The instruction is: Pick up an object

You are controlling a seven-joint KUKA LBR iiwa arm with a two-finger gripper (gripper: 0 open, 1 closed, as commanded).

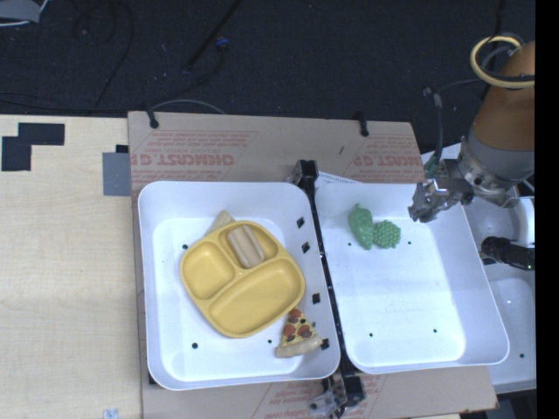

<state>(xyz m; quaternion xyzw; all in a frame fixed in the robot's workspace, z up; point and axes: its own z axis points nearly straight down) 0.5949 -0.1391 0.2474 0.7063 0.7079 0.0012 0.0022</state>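
A green broccoli toy [373, 229] lies in the upper left part of the right bin [437, 339]. My gripper [423, 208] hangs over the right bin's upper right area, a short way to the right of the broccoli and apart from it. In the left bin [166, 234] sits a yellow divided plate [240, 288] with a hot dog [246, 246] in its top compartment. A pizza slice [298, 336] lies just below the plate's lower right edge.
A black divider [319, 269] runs between the two bins. Cardboard [262, 151] lies under both bins. A pale thing [222, 220] pokes out behind the plate's top edge. The lower half of the right bin holds no objects.
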